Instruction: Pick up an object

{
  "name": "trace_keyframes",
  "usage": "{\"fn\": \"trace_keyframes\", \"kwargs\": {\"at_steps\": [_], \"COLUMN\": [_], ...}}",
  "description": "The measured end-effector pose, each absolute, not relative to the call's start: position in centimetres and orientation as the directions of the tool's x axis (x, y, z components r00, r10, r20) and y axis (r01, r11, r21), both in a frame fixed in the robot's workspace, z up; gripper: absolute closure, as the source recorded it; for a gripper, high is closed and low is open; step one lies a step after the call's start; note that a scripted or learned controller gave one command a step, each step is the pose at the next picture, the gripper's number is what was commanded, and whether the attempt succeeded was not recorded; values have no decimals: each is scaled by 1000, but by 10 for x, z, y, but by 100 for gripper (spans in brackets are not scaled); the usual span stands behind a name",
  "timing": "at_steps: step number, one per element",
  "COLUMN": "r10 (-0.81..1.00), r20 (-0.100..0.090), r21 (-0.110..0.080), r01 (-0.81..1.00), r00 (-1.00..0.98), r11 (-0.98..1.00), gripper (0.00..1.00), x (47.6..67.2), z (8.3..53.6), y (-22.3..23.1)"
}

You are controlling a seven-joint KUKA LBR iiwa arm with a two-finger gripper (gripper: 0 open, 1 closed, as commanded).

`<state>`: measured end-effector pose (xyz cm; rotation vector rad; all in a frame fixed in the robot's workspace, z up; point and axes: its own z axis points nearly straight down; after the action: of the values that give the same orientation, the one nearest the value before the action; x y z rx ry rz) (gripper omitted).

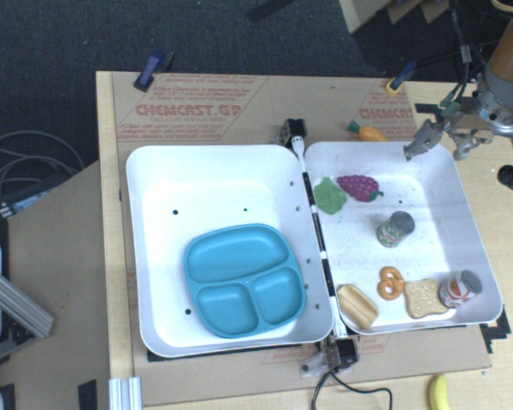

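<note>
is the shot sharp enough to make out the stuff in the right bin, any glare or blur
Camera view: evenly lit, soft shadows, mild glare on the white bin floor; the grapes, pretzel and toast read clearly, though the image is grainy; the gripper at the bin's far edge looks slightly smeared.

High fixed camera, slanting down (both bins (145,254))
</note>
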<state>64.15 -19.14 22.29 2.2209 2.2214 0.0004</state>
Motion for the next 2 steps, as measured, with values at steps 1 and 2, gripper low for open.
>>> {"fn": "trace_keyframes", "kwargs": {"at_steps": [1,2], "r10": [1000,1000], "r20": [2,1], "r21": [-3,-1], "r01": [1000,1000], "r00": [-1,0], "r11": [1,0], "gripper": [0,0], "x": [666,645], "z": [118,85], "y": [-141,-125]}}
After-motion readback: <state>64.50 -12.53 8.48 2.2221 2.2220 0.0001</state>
